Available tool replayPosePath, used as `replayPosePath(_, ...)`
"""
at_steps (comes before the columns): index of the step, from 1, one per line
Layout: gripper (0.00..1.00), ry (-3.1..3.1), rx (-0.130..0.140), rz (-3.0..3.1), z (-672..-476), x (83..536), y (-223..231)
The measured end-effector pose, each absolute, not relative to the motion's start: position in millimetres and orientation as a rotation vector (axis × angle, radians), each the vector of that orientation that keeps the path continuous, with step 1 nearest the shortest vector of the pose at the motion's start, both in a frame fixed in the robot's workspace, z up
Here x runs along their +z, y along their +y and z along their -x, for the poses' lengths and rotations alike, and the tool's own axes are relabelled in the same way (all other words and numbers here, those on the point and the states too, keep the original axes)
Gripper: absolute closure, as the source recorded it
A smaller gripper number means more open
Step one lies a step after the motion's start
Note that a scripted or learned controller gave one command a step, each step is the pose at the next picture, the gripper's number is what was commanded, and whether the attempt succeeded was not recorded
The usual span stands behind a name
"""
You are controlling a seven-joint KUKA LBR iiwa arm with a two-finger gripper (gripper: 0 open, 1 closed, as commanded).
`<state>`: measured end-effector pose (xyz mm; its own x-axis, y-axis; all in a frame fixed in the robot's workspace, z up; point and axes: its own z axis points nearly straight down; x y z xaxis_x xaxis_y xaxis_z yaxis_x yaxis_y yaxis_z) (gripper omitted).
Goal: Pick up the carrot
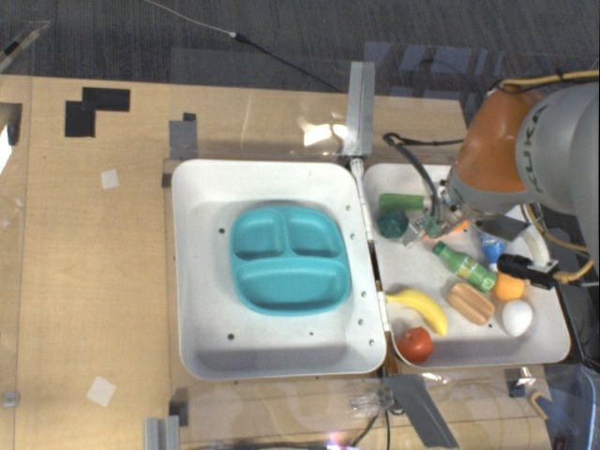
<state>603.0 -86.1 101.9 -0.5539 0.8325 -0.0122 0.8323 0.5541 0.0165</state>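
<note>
1. The arm [525, 148] reaches in from the right over the right bin [553, 350], with the gripper [433, 221] low among the toys near that bin's back left.
2. Whether it has closed on anything, I cannot tell (the wrist hides that part).
3. The carrot [454, 226] seems to be the small orange piece just beside the gripper tip, lying on the bin floor next to the green bottle [466, 264]; it is partly hidden, so this is a guess.
4. Nothing looks lifted yet. The grasp and the raise are both left to do.
5. The left bin [197, 345] holds a teal tray [286, 258], well apart from the work.
</note>
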Motion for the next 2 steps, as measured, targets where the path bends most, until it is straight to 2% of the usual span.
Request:
replayPosePath(1,1.00,2.404,0.013,-2.008,-597.6,89.4,-88.3)
replayPosePath(2,1.00,2.292,0.016,-2.136,-535.6,188.8,-28.6)
